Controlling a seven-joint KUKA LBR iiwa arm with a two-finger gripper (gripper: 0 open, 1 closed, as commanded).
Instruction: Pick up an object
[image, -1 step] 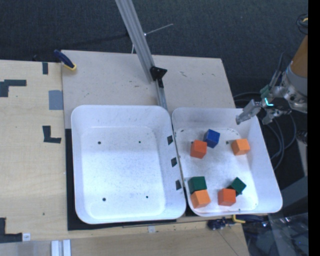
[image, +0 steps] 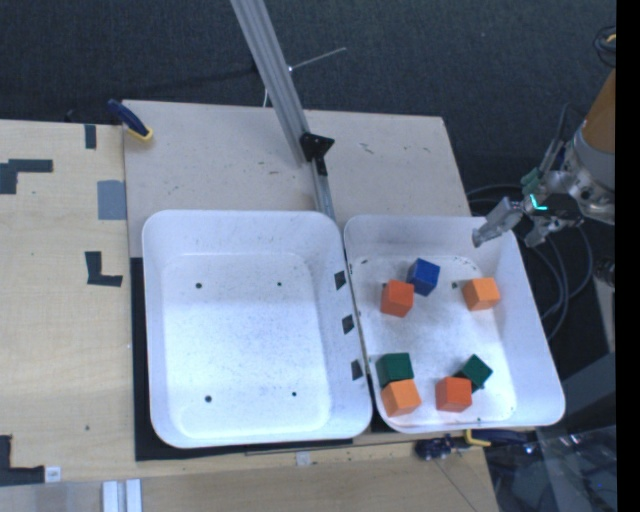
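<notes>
Pincer (image: 512, 224) hung over the right bin's (image: 535, 330) far right rim with fingers spread wide (holding nothing), blue cube (image: 424, 275) sat nearby.

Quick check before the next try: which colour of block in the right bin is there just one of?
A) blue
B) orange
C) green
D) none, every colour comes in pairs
A: a single blue block sits near the far side of the right bin, while there are two green blocks and four orange ones, such as the orange block by the right wall.
</notes>
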